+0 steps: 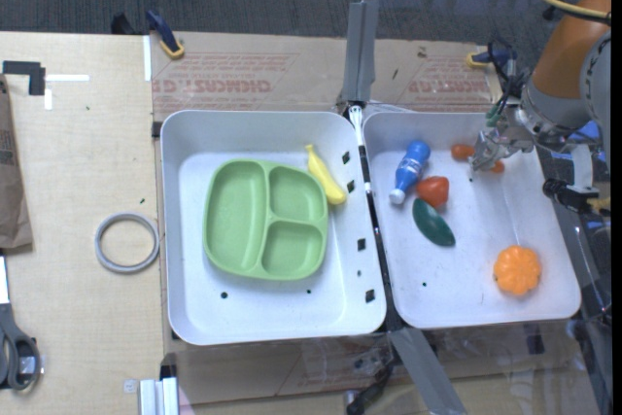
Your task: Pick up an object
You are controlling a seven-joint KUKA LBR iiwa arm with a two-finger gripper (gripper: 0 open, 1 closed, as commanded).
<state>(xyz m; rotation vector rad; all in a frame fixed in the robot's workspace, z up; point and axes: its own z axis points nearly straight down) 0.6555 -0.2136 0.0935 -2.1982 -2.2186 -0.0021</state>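
Orange plastic is what I see right under my gripper: a small orange piece lies at the back of the right bin, just beside the tool tip, with a second orange bit touching or sitting under the tip itself. At this resolution I cannot tell how the gripper is set, and I see nothing clearly held. I take that small orange piece as the nearest candidate for the pick. I judge it to be light, hard toy plastic, smooth enough to skid on the white floor, so I would close across its narrower width from straight above rather than nudge it sideways. The right bin also holds a blue and white bottle lying tilted, a red tomato-like toy touching or just beside a dark green oval toy, and an orange pumpkin-like toy well apart near the front right corner. The left bin holds a green divided plate lying flat, with a yellow banana resting against its rear right rim.
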